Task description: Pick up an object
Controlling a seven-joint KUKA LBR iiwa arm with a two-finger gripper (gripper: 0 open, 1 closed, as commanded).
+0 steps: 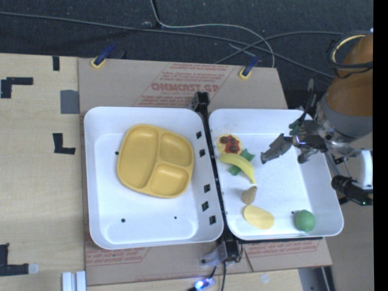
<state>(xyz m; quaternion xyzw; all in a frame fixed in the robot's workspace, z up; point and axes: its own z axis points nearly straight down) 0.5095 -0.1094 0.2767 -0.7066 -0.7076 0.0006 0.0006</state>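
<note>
Gripper [287, 151] spread open above the right bin [321, 190], nothing held.

The fingers are seen apart, and no object is seen between them; the gripper is placed over the upper part of the right bin, well to the right of the banana [240, 166]; the banana is taken as landmark, lying near the divider between the bins; a small red and yellow item [230, 142] is found just above it; a brownish piece [249, 194] just below it; a yellow piece [259, 217] lower still; a green ball [304, 220] far to its lower right; a yellow divided plate [155, 160] is laid in the left bin [100, 180], well to its left.
</note>
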